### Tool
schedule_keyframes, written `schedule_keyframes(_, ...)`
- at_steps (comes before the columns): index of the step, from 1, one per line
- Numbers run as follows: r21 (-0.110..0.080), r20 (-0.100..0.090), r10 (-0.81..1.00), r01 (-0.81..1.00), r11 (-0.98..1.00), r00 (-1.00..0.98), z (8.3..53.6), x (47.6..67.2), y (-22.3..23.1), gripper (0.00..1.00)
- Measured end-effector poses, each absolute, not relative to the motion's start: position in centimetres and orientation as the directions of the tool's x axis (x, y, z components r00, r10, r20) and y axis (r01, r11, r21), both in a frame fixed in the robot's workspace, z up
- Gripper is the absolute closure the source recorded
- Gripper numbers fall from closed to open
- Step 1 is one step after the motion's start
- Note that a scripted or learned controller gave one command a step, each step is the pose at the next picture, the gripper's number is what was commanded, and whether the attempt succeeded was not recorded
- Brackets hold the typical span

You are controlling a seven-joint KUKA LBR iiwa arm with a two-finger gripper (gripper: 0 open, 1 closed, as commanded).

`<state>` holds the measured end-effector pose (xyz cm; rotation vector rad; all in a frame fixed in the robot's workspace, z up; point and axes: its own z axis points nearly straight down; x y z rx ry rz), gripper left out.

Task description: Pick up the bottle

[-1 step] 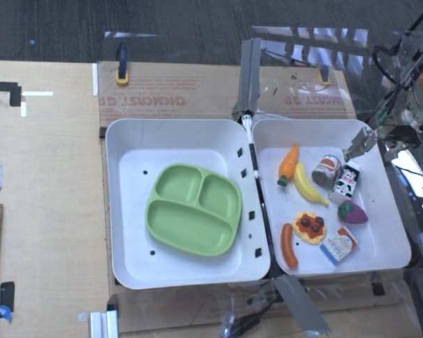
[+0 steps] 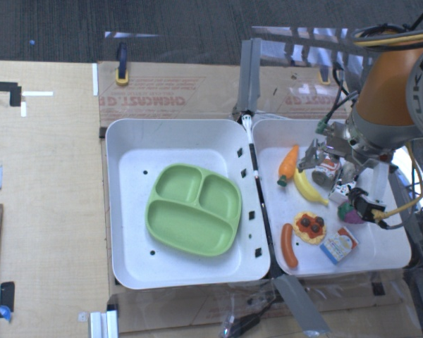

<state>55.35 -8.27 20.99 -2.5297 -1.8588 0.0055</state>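
The tool (image 2: 329, 169) hung low over the right bin (image 2: 381, 259), at three o'clock from the carrot (image 2: 289, 162). Whether it gripped anything, I couldn't tell. A red-and-white item beneath it was probably the bottle (image 2: 329, 166). Judged step: grasping; next, a secure lift.

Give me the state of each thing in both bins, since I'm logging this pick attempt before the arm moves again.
Green divided plate: flat in the left bin, nothing on it.
Carrot: lying in the right bin, free.
Banana: lying beside the gripper, free.
Hot dog: lying near the front wall.
Pizza slice: lying flat.
Small carton: lying tilted.
Purple item: partly hidden.
Gripper: low over the right bin, grasp unclear.
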Motion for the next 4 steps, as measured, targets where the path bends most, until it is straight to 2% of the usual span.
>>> schedule_keyframes(1,-0.005,-0.004,0.791,0.791,-0.612,0.612,19.0,49.0,-2.4,0.00)
schedule_keyframes(2,-0.003,-0.003,0.779,0.779,-0.627,0.627,19.1,47.7,-8.7,0.00)
schedule_keyframes(3,-0.004,-0.004,0.708,0.708,-0.706,0.706,16.0,47.6,-14.7,0.00)
schedule_keyframes(4,-0.002,-0.003,0.612,0.612,-0.791,0.791,19.1,47.7,-6.8,0.00)
